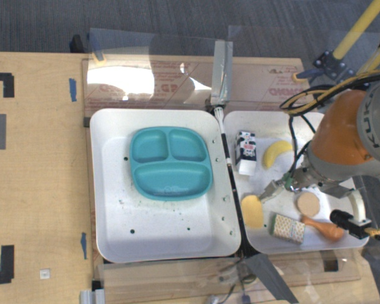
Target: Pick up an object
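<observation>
My gripper [271, 190] hangs low in the middle of the right bin [261, 120], under the orange-banded wrist [342, 135]. Around it lie several small objects. A white and black carton [246, 151] sits at the upper left. A yellow curved piece [277, 152] lies above the gripper. A yellow lump [252, 211] rests just left of and below the gripper. To the gripper's right is a tan round disc [308, 204]. A speckled block [287, 228] and an orange carrot shape [324, 228] lie along the front wall. I see nothing held.
The left bin [107, 189] holds a teal divided plate [171, 163]. A black part [349, 222] sticks out at the right bin's front right. Cables [304, 106] loop over the bin's back right corner. A clear panel [158, 75] stands behind the bins.
</observation>
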Available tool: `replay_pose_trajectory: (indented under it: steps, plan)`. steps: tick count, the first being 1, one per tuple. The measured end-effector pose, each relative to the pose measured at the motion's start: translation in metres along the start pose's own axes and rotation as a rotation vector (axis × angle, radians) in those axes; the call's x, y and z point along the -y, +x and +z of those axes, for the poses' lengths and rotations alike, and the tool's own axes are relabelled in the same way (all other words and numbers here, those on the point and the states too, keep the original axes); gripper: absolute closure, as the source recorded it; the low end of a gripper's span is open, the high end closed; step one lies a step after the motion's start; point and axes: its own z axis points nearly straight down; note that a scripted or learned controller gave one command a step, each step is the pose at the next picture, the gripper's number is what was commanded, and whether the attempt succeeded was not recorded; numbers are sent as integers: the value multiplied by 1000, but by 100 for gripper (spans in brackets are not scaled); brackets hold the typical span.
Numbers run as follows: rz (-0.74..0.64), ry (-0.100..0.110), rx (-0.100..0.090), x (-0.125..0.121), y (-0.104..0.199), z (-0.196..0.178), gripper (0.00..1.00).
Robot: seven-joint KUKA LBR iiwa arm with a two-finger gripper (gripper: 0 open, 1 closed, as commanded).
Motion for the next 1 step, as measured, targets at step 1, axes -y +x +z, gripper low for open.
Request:
replay_pose_trajectory:
  steps: [1]
  plan:
    - [104,-4,4,-55,-14,0,0]
